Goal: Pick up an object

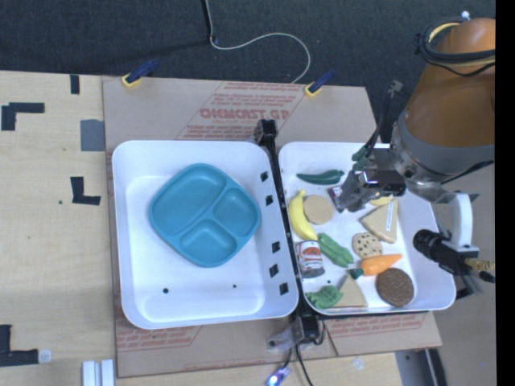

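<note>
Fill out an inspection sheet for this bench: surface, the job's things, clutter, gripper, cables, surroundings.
Surface: cardboard sheet on the bench, bearing the left bin and right bin side by side.
Job's things: right bin holds toy food, including a banana, green pepper, carrot, small can, chip cookie and brown round cookie.
Clutter: blue divided plate in the left bin.
Gripper: gripper low over the right bin, near the banana; finger state unclear.
Cables: white cable looping behind the bench.
Surroundings: dark floor.
</note>
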Action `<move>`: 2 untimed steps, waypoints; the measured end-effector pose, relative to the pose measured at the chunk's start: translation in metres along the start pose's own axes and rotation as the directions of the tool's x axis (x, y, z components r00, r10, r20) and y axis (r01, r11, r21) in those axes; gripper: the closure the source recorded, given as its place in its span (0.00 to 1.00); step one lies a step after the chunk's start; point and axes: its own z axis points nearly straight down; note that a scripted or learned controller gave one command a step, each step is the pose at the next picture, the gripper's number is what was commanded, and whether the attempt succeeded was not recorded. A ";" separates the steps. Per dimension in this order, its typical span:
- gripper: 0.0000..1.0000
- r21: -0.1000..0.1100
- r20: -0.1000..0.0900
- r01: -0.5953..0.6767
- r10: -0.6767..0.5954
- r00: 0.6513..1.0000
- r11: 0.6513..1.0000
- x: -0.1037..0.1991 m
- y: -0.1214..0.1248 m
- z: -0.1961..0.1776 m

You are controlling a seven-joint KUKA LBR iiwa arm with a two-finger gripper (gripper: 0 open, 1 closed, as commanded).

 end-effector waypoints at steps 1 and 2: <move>1.00 0.024 0.001 0.002 -0.002 1.000 1.000 0.045 -0.003 0.089; 0.00 0.017 0.001 -0.001 0.001 1.000 1.000 0.043 -0.002 0.085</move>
